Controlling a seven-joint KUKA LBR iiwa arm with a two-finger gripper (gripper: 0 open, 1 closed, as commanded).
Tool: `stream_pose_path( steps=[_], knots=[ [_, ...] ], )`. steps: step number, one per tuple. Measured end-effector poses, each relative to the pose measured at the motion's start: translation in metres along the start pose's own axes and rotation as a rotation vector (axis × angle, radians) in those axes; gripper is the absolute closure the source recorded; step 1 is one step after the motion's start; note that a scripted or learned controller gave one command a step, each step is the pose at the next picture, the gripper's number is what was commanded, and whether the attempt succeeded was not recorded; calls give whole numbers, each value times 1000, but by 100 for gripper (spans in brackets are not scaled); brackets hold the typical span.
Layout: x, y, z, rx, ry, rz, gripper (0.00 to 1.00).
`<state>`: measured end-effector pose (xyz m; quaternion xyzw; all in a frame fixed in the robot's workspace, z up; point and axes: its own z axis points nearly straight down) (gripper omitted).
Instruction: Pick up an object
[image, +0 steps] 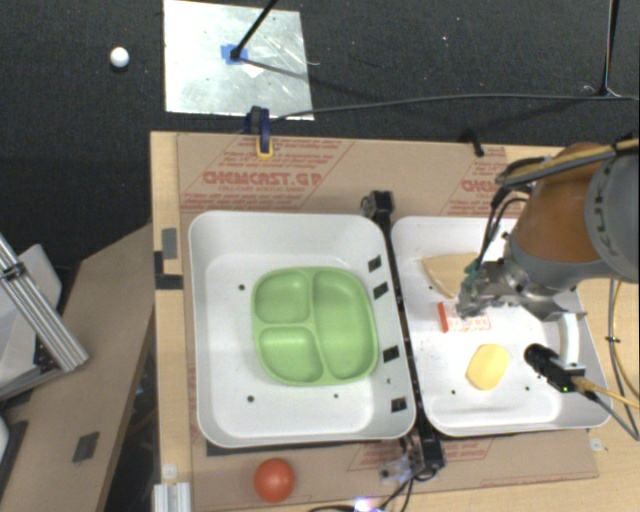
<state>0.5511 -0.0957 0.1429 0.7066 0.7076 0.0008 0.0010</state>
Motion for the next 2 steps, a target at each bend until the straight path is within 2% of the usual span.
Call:
stream_pose_path(
  steps=[2],
  knots=[
    [8, 10, -105, -5, -1, -3, 100]
  ],
)
